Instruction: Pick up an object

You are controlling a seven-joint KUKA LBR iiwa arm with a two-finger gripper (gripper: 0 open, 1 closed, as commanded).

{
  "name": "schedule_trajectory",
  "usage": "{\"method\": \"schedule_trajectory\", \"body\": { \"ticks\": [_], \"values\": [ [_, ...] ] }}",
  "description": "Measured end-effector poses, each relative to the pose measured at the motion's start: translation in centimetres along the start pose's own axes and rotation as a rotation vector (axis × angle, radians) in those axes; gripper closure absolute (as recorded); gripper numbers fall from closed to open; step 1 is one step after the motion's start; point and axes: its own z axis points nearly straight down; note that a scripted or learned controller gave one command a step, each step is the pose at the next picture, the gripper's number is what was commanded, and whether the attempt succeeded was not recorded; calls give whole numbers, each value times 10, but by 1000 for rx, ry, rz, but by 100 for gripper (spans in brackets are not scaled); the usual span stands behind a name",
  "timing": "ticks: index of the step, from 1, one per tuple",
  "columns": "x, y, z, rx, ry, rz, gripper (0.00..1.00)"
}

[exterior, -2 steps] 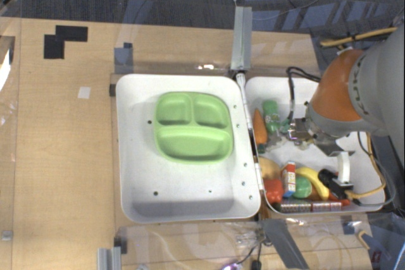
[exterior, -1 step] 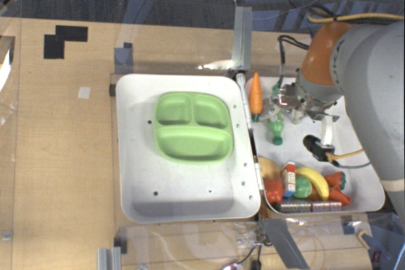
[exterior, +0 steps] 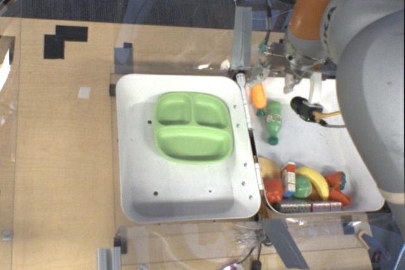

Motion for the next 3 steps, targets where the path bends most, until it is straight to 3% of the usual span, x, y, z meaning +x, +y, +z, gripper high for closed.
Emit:
{"method": "schedule_trajectory", "body": {
  "ticks": [1,2,3],
  "values": [
    [30,-42,2,4,-1,277,0],
    [-47,-6,1,2,0,138,0],
    [-65,6,90,0,1,-33,0]
  ]
}}
